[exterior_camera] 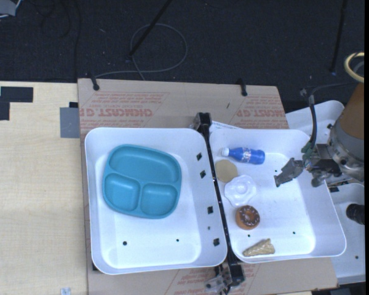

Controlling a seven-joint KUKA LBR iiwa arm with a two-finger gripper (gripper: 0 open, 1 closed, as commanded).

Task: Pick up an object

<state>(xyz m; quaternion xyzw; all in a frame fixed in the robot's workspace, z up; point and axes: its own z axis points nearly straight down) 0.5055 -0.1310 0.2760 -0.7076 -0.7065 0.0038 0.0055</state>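
Two shallow white bins are set side by side on a cardboard sheet (172, 106) in the lower middle of the frame. The left bin (111, 251) is occupied by a blue divided tray (142, 180), which is placed in its upper half. The arm (357, 128) is seen at the right edge of the frame, reaching over the right bin (295, 226), and the gripper (289, 172) is held over that bin's upper right part with its dark fingers pointed toward the left; nothing is seen between them, and how far they are parted cannot be told. The small objects are grouped in the left part of the right bin, well apart from the gripper. A blue and white bottle (244, 155) is laid on its side up and left of the fingers. Below it are found a round tan disc (226, 170), a white lumpy piece (240, 190) and a brown doughnut (248, 217). A tan cone (259, 247) is laid near the bin's lower edge.
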